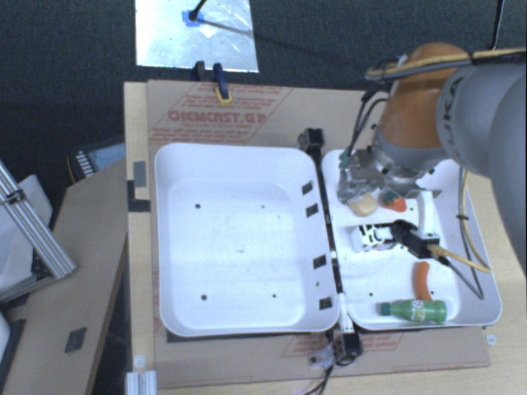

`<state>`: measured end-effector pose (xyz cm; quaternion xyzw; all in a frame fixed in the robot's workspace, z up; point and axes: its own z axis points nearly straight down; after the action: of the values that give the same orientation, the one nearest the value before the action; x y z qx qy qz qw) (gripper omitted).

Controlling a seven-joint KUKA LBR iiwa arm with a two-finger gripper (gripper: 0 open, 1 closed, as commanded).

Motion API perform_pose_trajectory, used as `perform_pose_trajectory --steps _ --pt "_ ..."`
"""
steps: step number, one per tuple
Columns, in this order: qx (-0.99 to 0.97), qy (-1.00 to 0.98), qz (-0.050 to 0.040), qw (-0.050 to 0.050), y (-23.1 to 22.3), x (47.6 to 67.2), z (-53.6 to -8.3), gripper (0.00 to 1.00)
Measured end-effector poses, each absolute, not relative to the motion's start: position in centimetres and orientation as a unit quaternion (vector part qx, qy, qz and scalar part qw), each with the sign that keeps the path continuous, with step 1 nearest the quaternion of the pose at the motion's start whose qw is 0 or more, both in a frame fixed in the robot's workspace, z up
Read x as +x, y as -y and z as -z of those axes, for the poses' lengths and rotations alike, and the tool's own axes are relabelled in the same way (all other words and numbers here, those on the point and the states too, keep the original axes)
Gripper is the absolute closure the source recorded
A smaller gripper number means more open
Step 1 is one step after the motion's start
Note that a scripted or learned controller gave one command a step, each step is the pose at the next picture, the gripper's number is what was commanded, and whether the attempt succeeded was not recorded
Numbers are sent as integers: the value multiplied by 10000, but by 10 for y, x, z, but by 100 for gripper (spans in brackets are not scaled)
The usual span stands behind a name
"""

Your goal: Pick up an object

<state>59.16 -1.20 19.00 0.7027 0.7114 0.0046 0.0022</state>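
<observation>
Looking down on the bench, we read the red print "CHEMCAST GP" on the brown sheet (218, 115) that lies under both bins. The red print at its near edge is too small to read.

In the right bin (370, 282), a green bottle (414, 309) lies on its side at the near wall, and we cannot read its label. Just beyond it lies an orange stick (422, 280). A white thing with black marks (370, 235) sits near the middle; what it is, we cannot tell.

The gripper (360, 186) hangs low over the far left part of this bin, touching or just above a pale round thing (362, 206), with a small red thing (394, 202) to the right. Whether the gripper is spread or pressed together, we cannot tell. The arm (461, 97) hides the far right part of the bin.

The left bin (165, 245) stands beside it. The bench (90, 220) is pale brown and the floor (66, 56) dark, with a shiny plate (193, 19) lying far behind.
</observation>
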Motion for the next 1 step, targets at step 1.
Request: perform_pose_trajectory --steps 1 --pt "7045 -7096 -66 56 1 563 -328 100"
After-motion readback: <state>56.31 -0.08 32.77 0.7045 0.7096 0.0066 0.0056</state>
